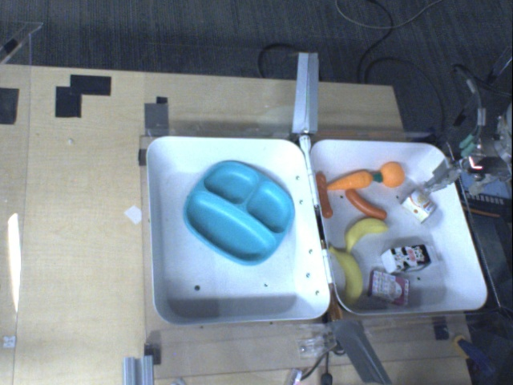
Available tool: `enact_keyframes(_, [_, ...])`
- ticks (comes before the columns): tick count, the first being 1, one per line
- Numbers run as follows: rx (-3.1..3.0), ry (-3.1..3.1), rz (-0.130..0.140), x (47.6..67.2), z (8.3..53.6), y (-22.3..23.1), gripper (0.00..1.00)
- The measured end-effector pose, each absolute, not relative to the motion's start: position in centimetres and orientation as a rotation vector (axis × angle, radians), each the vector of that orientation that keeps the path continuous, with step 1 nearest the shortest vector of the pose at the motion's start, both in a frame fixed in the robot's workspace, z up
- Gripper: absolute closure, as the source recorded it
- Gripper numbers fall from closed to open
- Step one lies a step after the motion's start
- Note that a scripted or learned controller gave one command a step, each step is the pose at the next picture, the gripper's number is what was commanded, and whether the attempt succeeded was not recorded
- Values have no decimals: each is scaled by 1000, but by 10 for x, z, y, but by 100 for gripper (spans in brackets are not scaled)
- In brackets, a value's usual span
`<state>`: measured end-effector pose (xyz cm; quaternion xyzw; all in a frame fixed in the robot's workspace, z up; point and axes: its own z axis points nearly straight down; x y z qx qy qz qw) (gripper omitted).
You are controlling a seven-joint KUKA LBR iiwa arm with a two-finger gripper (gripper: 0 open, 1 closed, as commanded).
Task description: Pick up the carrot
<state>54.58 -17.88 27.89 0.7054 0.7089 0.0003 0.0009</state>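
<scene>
Carrot (350,181) open above; hot dog (366,205) beside.

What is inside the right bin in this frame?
The right bin holds the carrot, an orange ball, two sausages, two bananas, a small white carton and two packets. The end effector hides the bin's far right corner.

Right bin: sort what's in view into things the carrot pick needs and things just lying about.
For the job:
- carrot, lying in the right bin
- pincer at that bin's far right side

Lying about:
- orange ball
- two sausages
- two bananas
- small white carton
- two small packets
- blue divided plate in the left bin
</scene>
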Motion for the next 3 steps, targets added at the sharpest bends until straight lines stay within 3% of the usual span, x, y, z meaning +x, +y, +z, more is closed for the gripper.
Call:
enact_keyframes(1, [2148, 2291, 1, 585, 169, -174, 0])
enact_keyframes(2, [2159, 2255, 25, 636, 105, -122, 0])
enact_keyframes(3, [2154, 2256, 28, 637, 116, -121, 100])
